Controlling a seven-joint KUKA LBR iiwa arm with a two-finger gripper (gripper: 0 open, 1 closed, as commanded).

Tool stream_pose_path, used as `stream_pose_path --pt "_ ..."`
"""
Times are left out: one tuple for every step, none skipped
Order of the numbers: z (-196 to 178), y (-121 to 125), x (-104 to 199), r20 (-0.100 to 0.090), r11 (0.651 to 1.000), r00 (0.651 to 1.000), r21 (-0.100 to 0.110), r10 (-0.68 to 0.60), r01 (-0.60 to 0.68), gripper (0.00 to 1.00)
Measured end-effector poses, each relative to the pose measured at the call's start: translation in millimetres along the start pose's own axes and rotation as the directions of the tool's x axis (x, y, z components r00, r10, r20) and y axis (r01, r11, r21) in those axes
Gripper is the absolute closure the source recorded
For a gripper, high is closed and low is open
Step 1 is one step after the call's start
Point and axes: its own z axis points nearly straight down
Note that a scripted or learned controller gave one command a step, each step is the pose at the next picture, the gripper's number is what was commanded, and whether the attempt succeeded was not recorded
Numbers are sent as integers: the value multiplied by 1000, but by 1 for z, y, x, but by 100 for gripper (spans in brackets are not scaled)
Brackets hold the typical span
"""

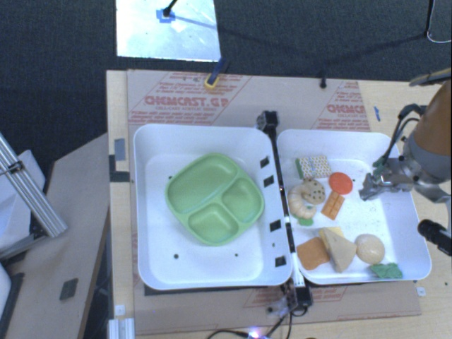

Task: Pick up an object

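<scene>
The right bin point(402, 221) holds several toy foods: a dotted green-and-white block point(313, 166), a red-orange round piece point(340, 183), an orange stick point(332, 205), a cookie point(312, 190), a pale garlic-like piece point(300, 207), an orange slab point(311, 253), a cheese wedge point(340, 249), a cream ball point(369, 248) and a green leafy piece point(386, 270). My gripper point(372, 187) hangs over the right bin's right half, just right of the red-orange piece, with nothing seen between its fingers.
The left bin point(152, 256) holds a green divided plate point(214, 198). A black divider with clips point(277, 203) runs between the bins. The arm point(431, 147) enters from the right edge. A metal sheet point(167, 20) lies beyond the bench.
</scene>
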Motion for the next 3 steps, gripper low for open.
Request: stream_pose_path --pt "-18 1 0 -1 1000 1000 4 0 0 100" --pt "-25 14 60 -5 1000 1000 5 -7 7 100" --pt "-13 18 114 -5 1000 1000 7 -6 6 100"
